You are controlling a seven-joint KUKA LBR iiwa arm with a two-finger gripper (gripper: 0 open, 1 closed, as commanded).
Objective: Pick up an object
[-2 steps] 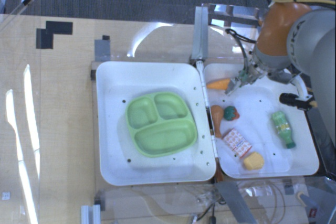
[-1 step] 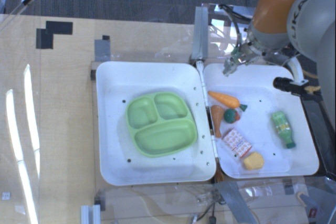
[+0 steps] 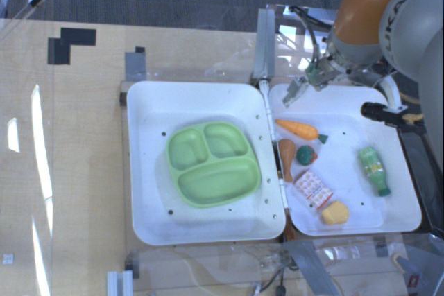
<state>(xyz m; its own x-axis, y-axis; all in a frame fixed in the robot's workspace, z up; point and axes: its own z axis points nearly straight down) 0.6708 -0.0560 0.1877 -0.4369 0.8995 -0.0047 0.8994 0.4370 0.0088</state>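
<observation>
Camera view: my gripper (image 3: 297, 90) hangs at 12 o'clock of the right bin (image 3: 409, 215); finger state, cannot tell.
Carrot (image 3: 298, 129): looks light, stiff, slick; I'd pinch mid-body.

Divided tray (image 3: 211, 165) in left bin (image 3: 142, 149), carrot (image 3: 298, 129), bottle (image 3: 373, 170) in right bin (image 3: 402, 215)

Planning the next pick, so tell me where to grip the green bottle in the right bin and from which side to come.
Grip the green bottle across its middle, coming straight down from above. It lies flat on the right bin floor, long axis running roughly toward the near edge, with bare floor on both long sides, so fingers closing across the narrow width should probably fit.
</observation>
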